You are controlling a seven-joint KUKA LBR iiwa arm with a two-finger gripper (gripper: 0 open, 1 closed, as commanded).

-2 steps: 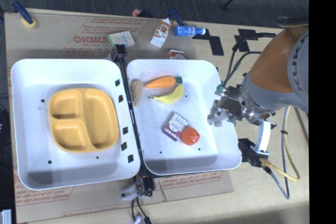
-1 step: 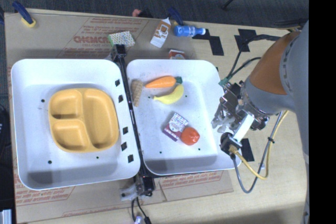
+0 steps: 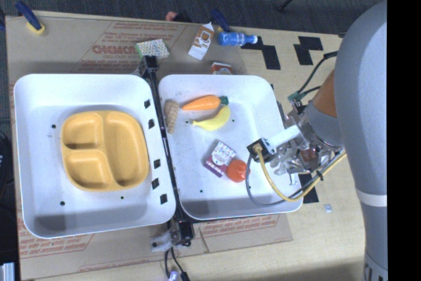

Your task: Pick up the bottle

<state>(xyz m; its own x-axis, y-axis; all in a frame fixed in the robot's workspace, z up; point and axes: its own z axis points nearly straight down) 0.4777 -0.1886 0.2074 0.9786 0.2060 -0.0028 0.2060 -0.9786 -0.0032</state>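
Observation:
A small blue bottle lies on its side on the cardboard beyond the far edge of the right bin, outside both bins. My gripper hangs over the right bin's near-right rim, well away from the bottle and nearer the camera. A yellow cable loops below it. Closest to the gripper are a red round item and a purple packet, just to its left on the bin floor.
The right bin also holds a carrot, a banana and a waffle cone. A yellow divided plate sits in the left bin. Small cartons and a patterned packet lie near the bottle.

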